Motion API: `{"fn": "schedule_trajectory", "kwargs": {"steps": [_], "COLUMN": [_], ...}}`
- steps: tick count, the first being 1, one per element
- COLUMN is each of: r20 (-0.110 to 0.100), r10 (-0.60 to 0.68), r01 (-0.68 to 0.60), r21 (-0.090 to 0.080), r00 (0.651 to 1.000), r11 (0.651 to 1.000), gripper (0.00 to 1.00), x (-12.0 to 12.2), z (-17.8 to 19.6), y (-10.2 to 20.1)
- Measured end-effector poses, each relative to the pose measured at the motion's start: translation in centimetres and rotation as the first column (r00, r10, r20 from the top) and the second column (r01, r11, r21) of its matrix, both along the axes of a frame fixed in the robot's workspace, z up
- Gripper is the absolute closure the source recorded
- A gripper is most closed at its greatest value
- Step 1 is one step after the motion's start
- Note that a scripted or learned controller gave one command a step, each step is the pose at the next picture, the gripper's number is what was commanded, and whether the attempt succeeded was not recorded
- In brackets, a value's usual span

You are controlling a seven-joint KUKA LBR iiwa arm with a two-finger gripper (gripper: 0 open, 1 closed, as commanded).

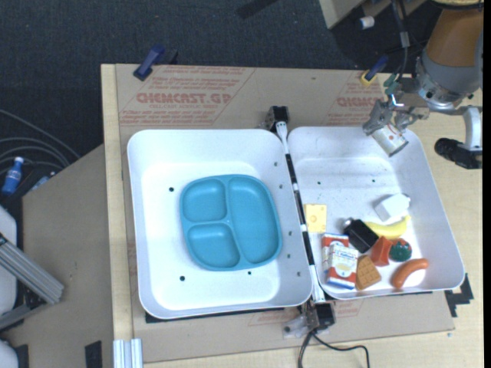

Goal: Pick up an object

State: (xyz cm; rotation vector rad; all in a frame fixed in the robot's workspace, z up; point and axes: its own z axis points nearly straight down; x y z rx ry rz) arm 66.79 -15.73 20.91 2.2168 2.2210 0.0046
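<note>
The gripper (389, 131) is seen above the right bin's (337, 156) far corner; finger spacing cannot be told. The toys are clustered at the near end, including a banana (387, 228). A blue plate (229, 221) is contained in the left bin (153, 205).

Right bin's (430, 176) far half lies bare; toys (370, 251) crowd its near corner.
</note>
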Motion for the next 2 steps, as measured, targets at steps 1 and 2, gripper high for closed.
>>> {"fn": "schedule_trajectory", "kwargs": {"steps": [1,2], "r20": [-0.006,-0.008], "r10": [-0.001,-0.001], "r01": [0.001,0.001], "r21": [0.002,0.002], "r00": [1.000,1.000], "r11": [1.000,1.000], "gripper": [1.00,1.00], "x": [-6.1,-13.5], "z": [2.9,5.7], "y": [7.4,14.7]}}
